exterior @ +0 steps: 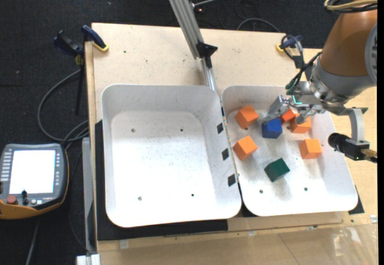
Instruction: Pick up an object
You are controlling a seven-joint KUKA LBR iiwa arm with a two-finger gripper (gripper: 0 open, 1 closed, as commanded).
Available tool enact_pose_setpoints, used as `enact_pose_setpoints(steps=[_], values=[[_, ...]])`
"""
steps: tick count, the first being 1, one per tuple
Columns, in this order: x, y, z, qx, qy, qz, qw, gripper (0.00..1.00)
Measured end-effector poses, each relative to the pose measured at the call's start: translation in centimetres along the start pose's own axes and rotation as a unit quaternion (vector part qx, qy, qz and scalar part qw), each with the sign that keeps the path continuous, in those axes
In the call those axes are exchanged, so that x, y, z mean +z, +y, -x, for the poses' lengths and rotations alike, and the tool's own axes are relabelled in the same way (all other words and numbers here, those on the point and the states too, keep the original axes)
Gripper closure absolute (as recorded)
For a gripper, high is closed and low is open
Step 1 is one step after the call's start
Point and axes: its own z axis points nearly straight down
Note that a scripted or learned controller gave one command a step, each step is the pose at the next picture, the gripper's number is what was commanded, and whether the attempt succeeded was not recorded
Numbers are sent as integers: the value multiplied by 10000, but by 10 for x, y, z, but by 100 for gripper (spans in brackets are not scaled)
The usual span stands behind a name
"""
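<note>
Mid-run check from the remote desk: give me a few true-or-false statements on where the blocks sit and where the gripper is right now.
1. All the blocks lie in the right white bin. True.
2. The dark green block sits nearest the bin's front edge. True.
3. There are two blue blocks. False: only one blue cube is visible.
4. The gripper hangs over the left white bin. False: it is over the right bin, beside the blue cube.
5. An orange cube lies near the divider between the bins. True.
</note>
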Motion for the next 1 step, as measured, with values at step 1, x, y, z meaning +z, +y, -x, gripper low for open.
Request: enact_pose_setpoints(steps=[1], values=[[81, -5, 0, 10, 7, -50, 10000, 0]])
